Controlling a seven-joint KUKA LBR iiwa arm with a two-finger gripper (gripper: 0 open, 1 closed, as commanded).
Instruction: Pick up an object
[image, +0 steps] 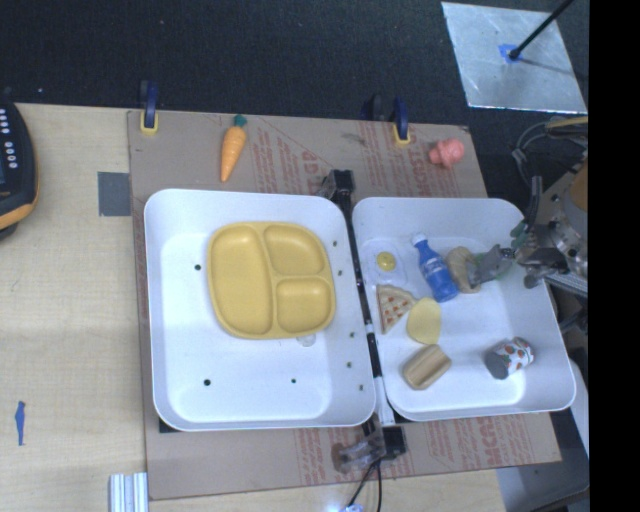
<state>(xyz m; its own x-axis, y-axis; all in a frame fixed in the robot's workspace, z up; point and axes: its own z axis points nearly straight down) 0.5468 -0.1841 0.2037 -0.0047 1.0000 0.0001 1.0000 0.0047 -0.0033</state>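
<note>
Camera view: gripper (497, 262) low over the right bin (540, 400), beside a tan object (462, 266); claw state cannot be told. Blue bottle (434, 268) sits just left, so a grab could knock it.

A single fixed camera hangs well above the bench and looks down at a slant, far enough off to frame both white bins whole. The left bin (160, 300) sits toward nine o'clock, the right bin (545, 390) toward three o'clock, and dark floor (300, 50) fills twelve o'clock.
</note>
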